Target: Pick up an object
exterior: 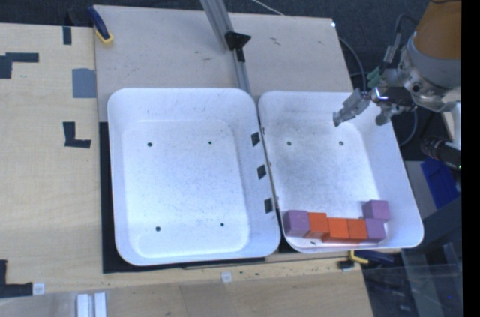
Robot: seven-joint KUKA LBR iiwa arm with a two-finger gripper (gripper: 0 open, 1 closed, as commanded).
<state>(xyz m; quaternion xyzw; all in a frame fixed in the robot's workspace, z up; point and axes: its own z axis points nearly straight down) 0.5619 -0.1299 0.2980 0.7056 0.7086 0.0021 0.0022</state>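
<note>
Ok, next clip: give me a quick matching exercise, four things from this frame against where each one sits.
Things:
1. claw
2. blocks
3. clamp
4. pole

Places:
A. near edge of the right bin
B. far left corner of the board
C. above the right bin's far end
D. slanting up from between the bins at the far side

Pairs: 1-C, 2-A, 3-B, 4-D
</note>
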